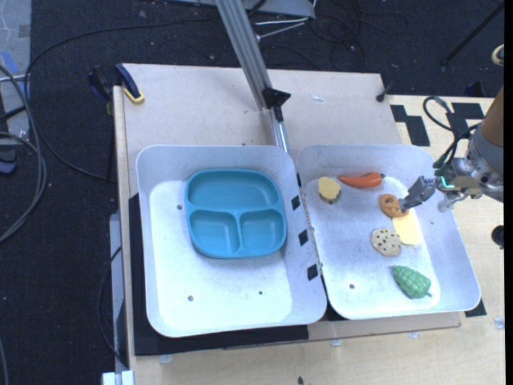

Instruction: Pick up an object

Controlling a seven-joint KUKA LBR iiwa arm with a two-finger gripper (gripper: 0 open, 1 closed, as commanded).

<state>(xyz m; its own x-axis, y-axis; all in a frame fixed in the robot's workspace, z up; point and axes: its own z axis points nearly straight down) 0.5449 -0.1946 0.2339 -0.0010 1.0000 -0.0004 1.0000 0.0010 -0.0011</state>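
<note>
The right bin holds several small food toys: a red chilli pepper, a yellow rounded piece, an orange pretzel, a pale yellow cheese slice, a chocolate-chip cookie and a green bumpy piece. My gripper reaches in from the right edge, its dark fingers hanging just above the right side of the pretzel and the top of the cheese slice. Nothing shows between the fingers.
The left bin carries a blue three-compartment tray. A slanted metal pole runs from the top down to the gap between the bins. Cables lie on the dark floor around the bench.
</note>
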